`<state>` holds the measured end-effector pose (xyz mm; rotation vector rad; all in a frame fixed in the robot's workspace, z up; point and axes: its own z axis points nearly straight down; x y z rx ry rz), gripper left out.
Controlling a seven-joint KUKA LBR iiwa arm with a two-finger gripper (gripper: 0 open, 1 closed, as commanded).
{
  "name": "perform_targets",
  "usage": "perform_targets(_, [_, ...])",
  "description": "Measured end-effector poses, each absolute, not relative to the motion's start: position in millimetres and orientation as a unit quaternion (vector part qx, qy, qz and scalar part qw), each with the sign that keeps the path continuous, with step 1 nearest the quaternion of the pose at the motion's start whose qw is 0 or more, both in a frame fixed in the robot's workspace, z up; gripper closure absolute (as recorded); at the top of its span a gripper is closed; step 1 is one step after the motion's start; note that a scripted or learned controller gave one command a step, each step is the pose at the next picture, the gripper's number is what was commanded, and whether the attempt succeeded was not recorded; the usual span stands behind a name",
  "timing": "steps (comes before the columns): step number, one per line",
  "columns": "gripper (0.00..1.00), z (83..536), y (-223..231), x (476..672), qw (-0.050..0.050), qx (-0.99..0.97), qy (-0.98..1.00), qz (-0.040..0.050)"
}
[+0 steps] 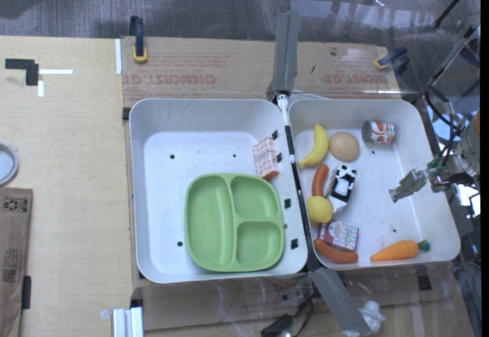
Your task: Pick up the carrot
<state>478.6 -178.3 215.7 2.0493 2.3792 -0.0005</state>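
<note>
Reaching in from the right edge, the arm is mostly cut off, and the gripper [405, 188] shows as a small grey shape above the right side of the right bin [428, 129]. It is too small and blurred to tell how it is set, and nothing can be seen held in it. It hangs over bare bin floor, apart from every object.

The carrot [397, 251] lies flat near the front right corner of the right bin, its green top pointing right, below the gripper and clear of it.

Along the left side of that bin lie a banana [315, 146], a red sausage [318, 179], a lemon [319, 209], a small printed box [341, 235] and another red sausage [336, 253] at the front wall, partly under the box. A black and white cow toy [344, 183] sits beside the lemon, a tan egg-like ball [344, 147] beside the banana, and a small can [379, 132] lies on its side near the back.

The left bin [153, 175] holds a green divided plate [234, 222] and a small carton [265, 156] against its right wall; the carton's print is unreadable.
</note>
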Motion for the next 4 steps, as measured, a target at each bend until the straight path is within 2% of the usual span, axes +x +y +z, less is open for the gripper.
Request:
perform_targets(1, [0.0,261,-167,478.5,0.001,0.784,0.621,-0.001])
perform_targets(2, [0.0,130,-158,476.4,-0.002,0.801,0.599,-0.0015])
perform_targets(3, [1.0,138,-159,476.5,-0.002,0.801,0.598,-0.0022])
perform_targets(4, [1.0,90,-117,475.9,-0.002,0.897,0.442,-0.0025])
